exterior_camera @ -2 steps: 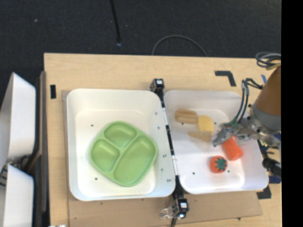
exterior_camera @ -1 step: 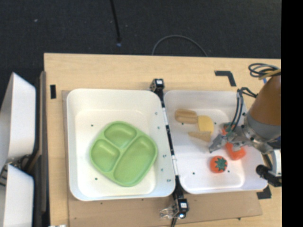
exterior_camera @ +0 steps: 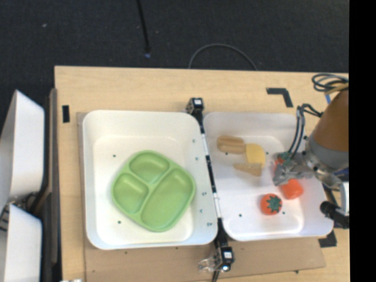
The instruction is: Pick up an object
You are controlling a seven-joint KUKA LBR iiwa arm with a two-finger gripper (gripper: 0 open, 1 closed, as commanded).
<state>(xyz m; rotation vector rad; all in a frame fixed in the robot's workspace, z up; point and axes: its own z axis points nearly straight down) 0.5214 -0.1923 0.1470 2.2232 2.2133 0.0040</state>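
Dark speckled carpet floor (exterior_camera: 88, 22), thin black cable (exterior_camera: 141, 19) across it, pale wooden bench (exterior_camera: 135, 87), even light

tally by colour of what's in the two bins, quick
Green: 1, the divided plate in the left bin
Tan/brown: 2, the bread-like piece and the wedge in the right bin
Yellow: 1, the block
Red with green top: 1, the tomato-like toy
Orange: 1, the small piece beside the gripper
Total: 6

2 white bins (exterior_camera: 94, 157), 1 green tray (exterior_camera: 154, 190), approx. 5 food items (exterior_camera: 271, 204).
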